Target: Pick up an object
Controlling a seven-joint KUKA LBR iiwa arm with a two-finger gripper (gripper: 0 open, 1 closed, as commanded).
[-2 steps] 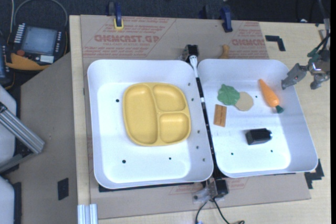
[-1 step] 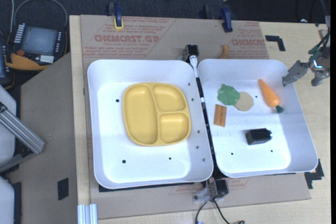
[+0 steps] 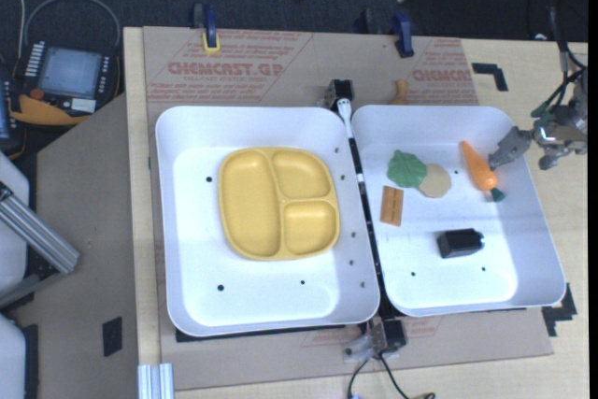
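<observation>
The gripper point(image 3: 519, 145) is seen at the right bin's point(image 3: 523, 266) edge, just beside the carrot point(image 3: 478, 166); whether its fingers are apart cannot be told.

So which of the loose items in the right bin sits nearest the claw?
The orange carrot, lying slanted at the bin's right side, just left of the claw. The green piece, brown block and black object lie farther left.

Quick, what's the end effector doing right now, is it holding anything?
End effector: at the right bin's far right edge, beside the carrot; open or closed cannot be told, no object visibly gripped.
</observation>
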